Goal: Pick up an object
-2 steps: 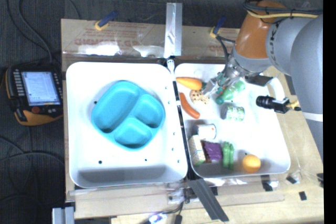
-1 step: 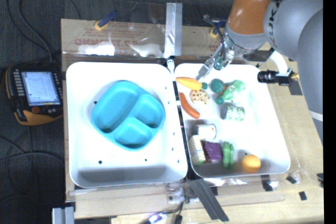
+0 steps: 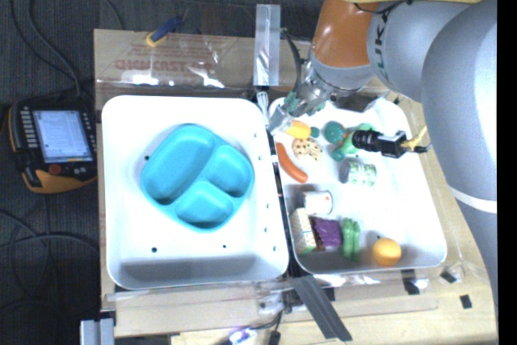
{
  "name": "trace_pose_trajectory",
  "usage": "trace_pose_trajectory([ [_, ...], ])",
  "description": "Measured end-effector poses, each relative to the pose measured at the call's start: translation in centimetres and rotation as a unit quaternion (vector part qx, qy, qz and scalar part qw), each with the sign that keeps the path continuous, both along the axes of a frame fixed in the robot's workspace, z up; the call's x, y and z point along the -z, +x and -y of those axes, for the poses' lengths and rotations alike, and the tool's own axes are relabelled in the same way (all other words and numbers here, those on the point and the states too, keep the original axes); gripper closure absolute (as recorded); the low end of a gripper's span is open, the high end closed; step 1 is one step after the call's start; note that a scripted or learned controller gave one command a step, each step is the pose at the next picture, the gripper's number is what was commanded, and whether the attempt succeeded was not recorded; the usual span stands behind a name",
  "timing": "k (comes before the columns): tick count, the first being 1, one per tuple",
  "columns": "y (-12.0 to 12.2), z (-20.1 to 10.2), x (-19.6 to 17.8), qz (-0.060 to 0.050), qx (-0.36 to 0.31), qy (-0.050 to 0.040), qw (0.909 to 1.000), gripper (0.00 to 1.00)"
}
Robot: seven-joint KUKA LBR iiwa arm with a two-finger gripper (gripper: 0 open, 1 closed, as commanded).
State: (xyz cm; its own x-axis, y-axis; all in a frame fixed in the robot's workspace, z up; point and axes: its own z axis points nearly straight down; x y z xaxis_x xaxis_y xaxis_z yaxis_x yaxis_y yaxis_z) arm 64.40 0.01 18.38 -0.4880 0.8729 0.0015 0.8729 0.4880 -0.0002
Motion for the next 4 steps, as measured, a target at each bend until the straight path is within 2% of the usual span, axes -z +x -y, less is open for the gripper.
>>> trace_pose_trajectory([
  [1, 2.5, 5.2, -12.3, 0.001, -0.091, -0.0021, 0.9958, 1.0],
  [2, -0.1, -2.0, -6.0, 0.0, -0.083, -0.0008, 0.9965, 1.0],
  [3, 0.5, -8.4, -3.7, 0.0, -0.168, -0.0012, 0.9858, 1.0],
  [4, -1.1, -16.7, -2.4, 0.001, -0.309, -0.0003, 0.9511, 1.0],
])
